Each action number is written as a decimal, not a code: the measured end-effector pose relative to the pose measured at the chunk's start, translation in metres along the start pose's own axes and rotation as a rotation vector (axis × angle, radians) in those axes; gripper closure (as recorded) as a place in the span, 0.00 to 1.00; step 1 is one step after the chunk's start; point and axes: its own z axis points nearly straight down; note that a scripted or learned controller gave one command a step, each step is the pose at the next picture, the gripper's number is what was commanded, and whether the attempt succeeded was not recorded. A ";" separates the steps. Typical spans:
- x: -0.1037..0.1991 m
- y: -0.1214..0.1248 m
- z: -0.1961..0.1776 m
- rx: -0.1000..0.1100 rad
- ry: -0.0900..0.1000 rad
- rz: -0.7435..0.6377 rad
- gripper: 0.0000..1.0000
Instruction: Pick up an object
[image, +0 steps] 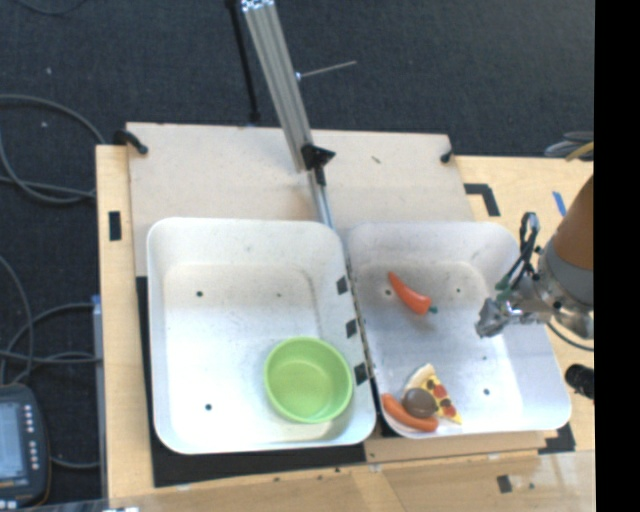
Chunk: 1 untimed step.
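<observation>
The pincer (490, 322) hangs over the right bin (520, 395), near its right wall. Whether it is apart or together I cannot tell, and nothing shows in its grasp. The nearest target is the carrot (409, 293), lying flat near the bin's upper middle, well apart from the pincer to its left. A plate (400, 425) sits at the bin's near left corner carrying a pizza slice (436, 388), a sausage (408, 413) and a dark round piece I can't identify. A green bowl (308, 378) rests in the left bin (200, 300).

To do the pick well, I would come down across the carrot's narrow width, not along its length, and low enough to catch it off the floor.

The arm is cut off at the right, and the pincer's tips are blurred.
</observation>
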 end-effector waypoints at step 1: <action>0.038 0.027 -0.007 0.002 0.002 -0.003 1.00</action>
